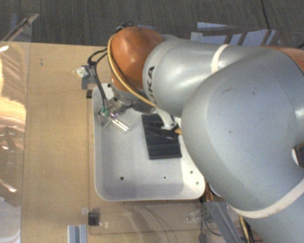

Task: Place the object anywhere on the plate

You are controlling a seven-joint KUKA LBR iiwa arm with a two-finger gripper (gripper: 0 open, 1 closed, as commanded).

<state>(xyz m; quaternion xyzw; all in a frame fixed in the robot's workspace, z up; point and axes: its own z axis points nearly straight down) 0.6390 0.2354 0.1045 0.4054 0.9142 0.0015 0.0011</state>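
Grey arm [202,85] over a shallow white bin [142,186]
Gripper [114,118] near the bin's far-left corner; spread or closed cannot be told.

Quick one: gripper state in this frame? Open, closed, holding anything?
Gripper: cannot be told from this view; it sits over the far left corner of the white bin.
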